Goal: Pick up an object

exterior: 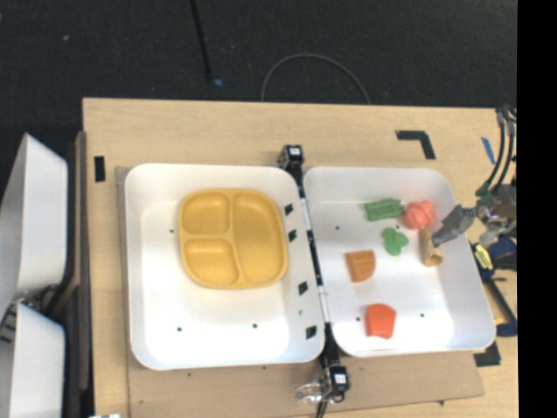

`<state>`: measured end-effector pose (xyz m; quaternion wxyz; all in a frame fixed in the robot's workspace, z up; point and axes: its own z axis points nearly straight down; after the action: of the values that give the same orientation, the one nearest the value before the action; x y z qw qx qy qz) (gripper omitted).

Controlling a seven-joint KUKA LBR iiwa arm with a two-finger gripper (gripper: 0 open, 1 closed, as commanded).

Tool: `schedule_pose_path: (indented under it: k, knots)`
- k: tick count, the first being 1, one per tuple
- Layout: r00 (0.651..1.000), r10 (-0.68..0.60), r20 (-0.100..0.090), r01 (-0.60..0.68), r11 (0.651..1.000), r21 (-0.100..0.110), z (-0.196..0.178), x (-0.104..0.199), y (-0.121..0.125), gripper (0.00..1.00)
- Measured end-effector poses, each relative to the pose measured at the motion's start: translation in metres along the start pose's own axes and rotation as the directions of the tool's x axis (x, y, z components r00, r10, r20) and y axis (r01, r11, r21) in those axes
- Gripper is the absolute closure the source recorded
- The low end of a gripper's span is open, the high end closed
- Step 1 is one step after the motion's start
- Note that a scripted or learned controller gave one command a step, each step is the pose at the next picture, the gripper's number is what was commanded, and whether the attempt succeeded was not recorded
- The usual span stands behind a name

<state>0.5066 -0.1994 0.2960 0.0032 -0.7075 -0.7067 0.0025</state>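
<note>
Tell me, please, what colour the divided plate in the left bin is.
Yellow; the divided plate shows best in the camera view.

A yellow three-compartment plastic plate [233, 238] lies in the left shallow white bin [148, 320]. A thin black cable [198, 33], possibly loose, crosses the dark floor [87, 33] beyond the wooden bench [218, 129].

Divided plate [233, 238] lies in left bin [139, 320]; toys lie scattered in right bin [452, 325]
</note>
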Motion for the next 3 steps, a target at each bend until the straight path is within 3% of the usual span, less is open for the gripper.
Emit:
schedule_pose_path:
  k: [1,3]
  knots:
    - [1.0,-0.003,0.003,0.003,1.0,-0.009,-0.005,0.0,0.002,0.0]
    - [1.0,0.001,0.002,-0.001,1.0,-0.006,0.097,-0.004,0.0,0.0]
